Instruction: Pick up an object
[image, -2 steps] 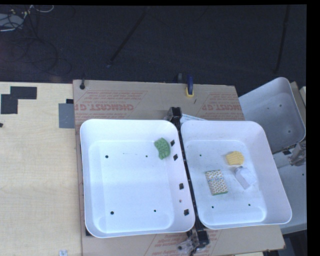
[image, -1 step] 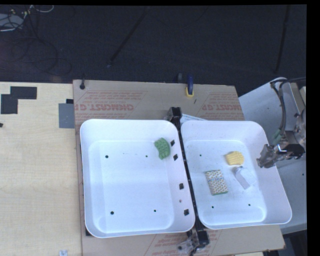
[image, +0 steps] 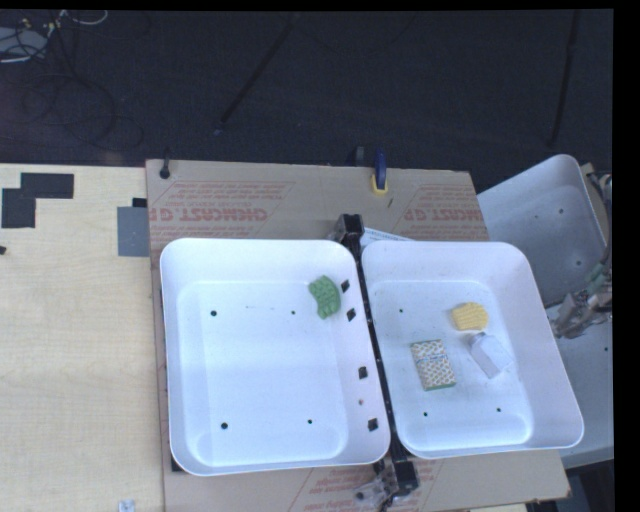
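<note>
Two white bins sit side by side on a cardboard sheet (image: 300, 200) in the middle of the frame. The left bin (image: 190, 440) holds one thing, a green lump (image: 325, 295), up near its upper right corner, close to the divide between the bins. The right bin (image: 550, 420) holds three: a yellow piece (image: 470, 317) right of centre, a pale grey block (image: 487, 355) just below it and nearly touching, and a patterned pad (image: 433, 364) to the lower left of those two, its long axis running roughly up and down the frame with a slight tilt.

At the far right edge, about level with the yellow piece, there is some pale metal and cabling (image: 585, 305) beyond the right bin's rim. I can't make out a gripper there, so I cannot tell whether it is released or clenched, and nothing looks lifted off either bin floor.

Since the arm comes in from the right, my guess is that the right bin's things are the nearer choice. The yellow piece and grey block lie closest to that side, almost straight left of the hardware. They crowd each other, though. The pad lies apart with bare floor around it, and closing across its short width seems easier. The green lump is farthest, clear across the divide.
</note>
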